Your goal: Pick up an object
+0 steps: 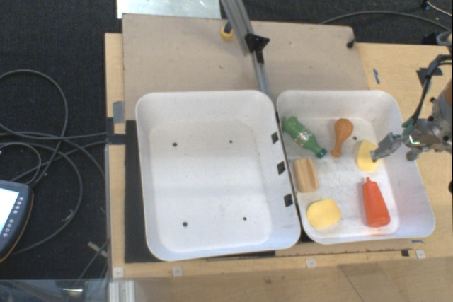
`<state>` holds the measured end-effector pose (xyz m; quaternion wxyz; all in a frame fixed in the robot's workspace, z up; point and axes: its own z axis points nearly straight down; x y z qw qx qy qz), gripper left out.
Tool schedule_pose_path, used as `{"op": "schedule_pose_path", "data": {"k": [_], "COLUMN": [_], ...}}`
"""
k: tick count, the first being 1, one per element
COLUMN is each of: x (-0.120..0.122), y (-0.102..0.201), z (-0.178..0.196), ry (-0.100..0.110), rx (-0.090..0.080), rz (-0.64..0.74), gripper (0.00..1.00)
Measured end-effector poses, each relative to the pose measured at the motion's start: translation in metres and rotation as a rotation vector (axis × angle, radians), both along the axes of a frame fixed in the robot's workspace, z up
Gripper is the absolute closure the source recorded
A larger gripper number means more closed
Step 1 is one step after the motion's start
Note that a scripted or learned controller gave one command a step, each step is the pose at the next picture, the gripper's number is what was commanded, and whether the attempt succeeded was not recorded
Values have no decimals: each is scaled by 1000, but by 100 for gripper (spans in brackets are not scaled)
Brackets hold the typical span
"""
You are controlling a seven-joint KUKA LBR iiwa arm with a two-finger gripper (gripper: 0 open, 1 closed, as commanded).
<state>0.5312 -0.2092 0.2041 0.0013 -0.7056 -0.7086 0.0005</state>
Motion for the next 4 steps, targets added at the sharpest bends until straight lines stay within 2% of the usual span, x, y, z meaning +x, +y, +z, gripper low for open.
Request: {"op": "schedule_pose_path", "data": {"k": [1, 3, 4], "x": [1, 3, 4], "y": [0, -9, -8], "z": [2, -87, -115], "ry": [-4, 0, -2], "rx": [-1, 0, -1], "rz": [0, -3, -3], "gripper": [0, 0, 0]}}
